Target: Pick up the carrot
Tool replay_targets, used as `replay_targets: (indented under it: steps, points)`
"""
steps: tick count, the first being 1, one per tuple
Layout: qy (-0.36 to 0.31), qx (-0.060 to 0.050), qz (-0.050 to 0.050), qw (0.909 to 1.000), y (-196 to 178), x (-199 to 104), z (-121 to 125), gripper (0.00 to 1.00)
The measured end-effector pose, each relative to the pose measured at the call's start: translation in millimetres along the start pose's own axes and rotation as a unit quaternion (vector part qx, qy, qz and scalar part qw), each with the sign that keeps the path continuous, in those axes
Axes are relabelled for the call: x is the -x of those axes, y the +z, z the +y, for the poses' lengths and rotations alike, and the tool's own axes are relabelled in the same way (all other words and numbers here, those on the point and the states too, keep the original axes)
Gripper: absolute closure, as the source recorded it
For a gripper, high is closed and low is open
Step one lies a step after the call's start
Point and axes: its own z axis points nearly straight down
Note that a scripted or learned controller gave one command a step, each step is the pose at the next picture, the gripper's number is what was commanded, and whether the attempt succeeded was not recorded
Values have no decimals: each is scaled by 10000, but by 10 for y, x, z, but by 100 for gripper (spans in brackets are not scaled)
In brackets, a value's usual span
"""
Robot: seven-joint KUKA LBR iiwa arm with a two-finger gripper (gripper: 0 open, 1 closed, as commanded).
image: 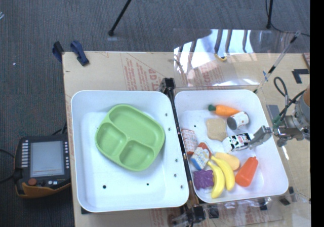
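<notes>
The carrot (224, 110), orange with a green top, lies on its side near the far edge of the right bin (271, 170). It is untouched, with a white cylinder (238, 119) just in front of it to the right. My gripper (260, 137) reaches in from the right and hangs low over the bin's right side, next to a black-and-white toy (237, 141). It is well in front of and to the right of the carrot. Nothing shows in its grasp.
The right bin also holds a bread slice (216, 128), bananas (221, 173), an orange bottle (246, 172), purple grapes (203, 179) and small packets (195, 149). A green divided plate (130, 137) sits in the left bin (86, 180). A pendant (45, 162) lies on the floor to the left.
</notes>
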Motion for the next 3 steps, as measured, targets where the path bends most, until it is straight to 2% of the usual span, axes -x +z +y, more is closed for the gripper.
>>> replay_targets:
  steps: [1, 2, 3]
  points:
    - [779, -74, 21, 9969, 1371, -477, -121, 0]
    - [-664, 9, -3, 9978, 1232, 122, 453, 0]
    - [-485, 2, 0, 9988, 1429, 244, 1163, 0]
